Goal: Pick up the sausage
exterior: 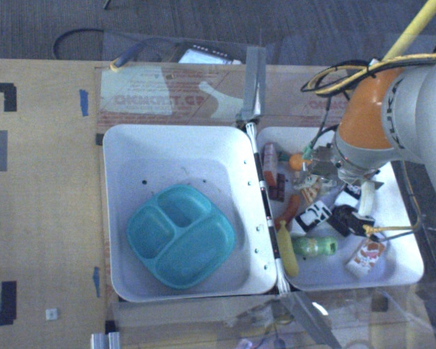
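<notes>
The table (36,217) was a pale wooden surface carrying two shallow white bins side by side. The left bin (131,151) held one item, a teal divided plate (180,235) lying flat toward its lower middle. The right bin (403,264) held a cluster of small goods.

The arm (403,104), grey with an orange band above the wrist, reached in from the right and stood over the upper middle of the right bin. Its pincer (327,195) pointed down into the clutter, at a black and white part near the bin's centre. Whether it was released or clenched could not be told, since the wrist and the objects beneath it hid the tips. Nothing could be seen grasped in it.

The sausage (291,208), a short reddish-brown piece, lay tilted in the left-middle of the right bin, just beside the pincer on its left and slightly below it. Contact between the two could not be confirmed.

A yellow banana (286,251) lay along the left wall of that bin, below the sausage. A green bottle (314,247) lay on its side just right of the banana. A small white carton (366,257) with red print rested near the lower right corner. A dark red bottle (269,167) lay against the upper left wall.
</notes>
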Motion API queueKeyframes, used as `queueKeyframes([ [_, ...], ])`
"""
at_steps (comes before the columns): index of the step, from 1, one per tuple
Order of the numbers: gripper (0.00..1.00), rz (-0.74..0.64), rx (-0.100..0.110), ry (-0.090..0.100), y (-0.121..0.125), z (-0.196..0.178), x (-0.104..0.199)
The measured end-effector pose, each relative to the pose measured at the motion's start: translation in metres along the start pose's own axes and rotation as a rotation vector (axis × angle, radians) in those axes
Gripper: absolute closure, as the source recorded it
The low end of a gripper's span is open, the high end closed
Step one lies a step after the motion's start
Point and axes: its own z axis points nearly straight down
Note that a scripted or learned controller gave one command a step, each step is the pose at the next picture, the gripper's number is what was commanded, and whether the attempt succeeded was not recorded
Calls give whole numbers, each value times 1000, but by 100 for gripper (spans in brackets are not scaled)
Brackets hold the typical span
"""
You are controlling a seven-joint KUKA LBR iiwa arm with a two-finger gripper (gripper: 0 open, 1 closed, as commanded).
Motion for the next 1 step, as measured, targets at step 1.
queueKeyframes([
  [1,100,115,9,-4,23,-105,91],
])
